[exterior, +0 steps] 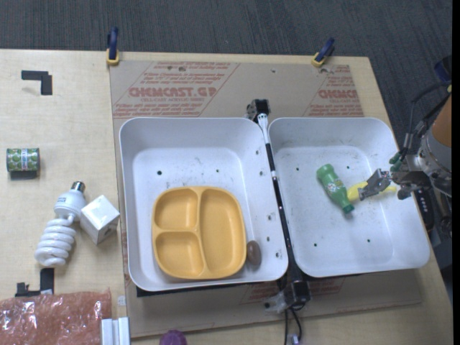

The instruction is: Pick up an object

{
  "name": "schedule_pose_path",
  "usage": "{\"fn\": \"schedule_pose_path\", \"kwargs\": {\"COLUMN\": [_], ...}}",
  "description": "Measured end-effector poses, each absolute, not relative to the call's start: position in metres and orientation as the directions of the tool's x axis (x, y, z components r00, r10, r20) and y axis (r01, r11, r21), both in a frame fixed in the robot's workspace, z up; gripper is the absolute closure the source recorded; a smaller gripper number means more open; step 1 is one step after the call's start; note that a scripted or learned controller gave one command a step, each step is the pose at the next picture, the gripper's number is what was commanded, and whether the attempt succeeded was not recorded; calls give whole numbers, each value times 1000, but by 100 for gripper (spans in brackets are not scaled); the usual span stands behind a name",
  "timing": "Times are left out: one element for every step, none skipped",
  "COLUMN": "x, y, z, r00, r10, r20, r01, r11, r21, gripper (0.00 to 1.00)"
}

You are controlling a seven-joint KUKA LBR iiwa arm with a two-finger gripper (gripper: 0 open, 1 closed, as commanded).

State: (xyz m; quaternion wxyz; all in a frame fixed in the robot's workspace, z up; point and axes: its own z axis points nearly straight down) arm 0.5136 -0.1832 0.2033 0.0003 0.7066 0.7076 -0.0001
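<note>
Tool (375,185) low inside the right bin (316,261), tips at a small yellow piece (357,190) touching the green bottle (335,187); open or closed, cannot tell. Best to centre over the bottle's body, square to its length, then close. Yellow piece partly hidden by the tool; arm cut off at the frame's right. Left bin (136,207) with yellow tray (199,232) well apart.

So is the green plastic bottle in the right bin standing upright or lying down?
Lying down. The green plastic bottle rests on its side on the floor of the right white bin, its long side showing, cap end toward the near-right.
</note>
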Motion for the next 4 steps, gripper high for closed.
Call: {"fn": "schedule_pose_path", "kwargs": {"x": [537,538,478,538], "y": [-177,-178,-113,-84], "z": [92,102,201,200], "r00": [0,1,0,-1], "r10": [1000,1000,1000,1000], "r20": [0,-1,-1,-1], "r01": [1000,1000,1000,1000], "r11": [0,-1,0,1], "r21": [0,2,1,1], "gripper": [0,100,100,100]}}
